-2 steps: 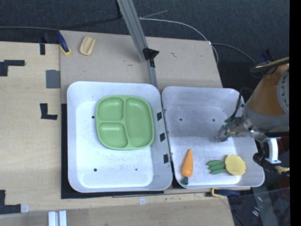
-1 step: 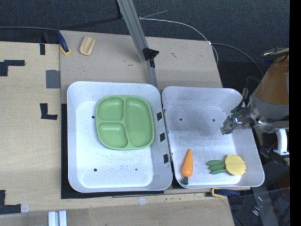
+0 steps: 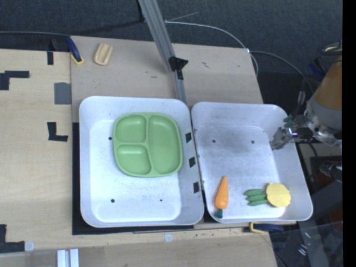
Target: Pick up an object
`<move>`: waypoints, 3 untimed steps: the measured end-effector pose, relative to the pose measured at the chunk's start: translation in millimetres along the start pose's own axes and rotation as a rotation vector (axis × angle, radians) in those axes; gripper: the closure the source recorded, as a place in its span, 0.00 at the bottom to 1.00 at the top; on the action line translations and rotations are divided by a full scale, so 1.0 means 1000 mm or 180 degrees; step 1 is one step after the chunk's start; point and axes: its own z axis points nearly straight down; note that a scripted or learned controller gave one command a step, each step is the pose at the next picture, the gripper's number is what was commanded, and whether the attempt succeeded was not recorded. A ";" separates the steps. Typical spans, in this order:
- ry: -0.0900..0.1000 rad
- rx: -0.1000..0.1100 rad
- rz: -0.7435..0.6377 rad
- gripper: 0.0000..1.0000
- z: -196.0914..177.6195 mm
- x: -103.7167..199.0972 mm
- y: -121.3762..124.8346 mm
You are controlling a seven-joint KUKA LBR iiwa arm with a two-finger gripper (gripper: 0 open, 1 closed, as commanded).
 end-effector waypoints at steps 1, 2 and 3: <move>0.0000 0.0000 0.0000 1.00 -0.045 -0.004 0.007; 0.0005 0.0009 -0.0001 1.00 -0.064 -0.004 0.007; 0.0010 0.0011 -0.0017 1.00 -0.068 0.050 0.023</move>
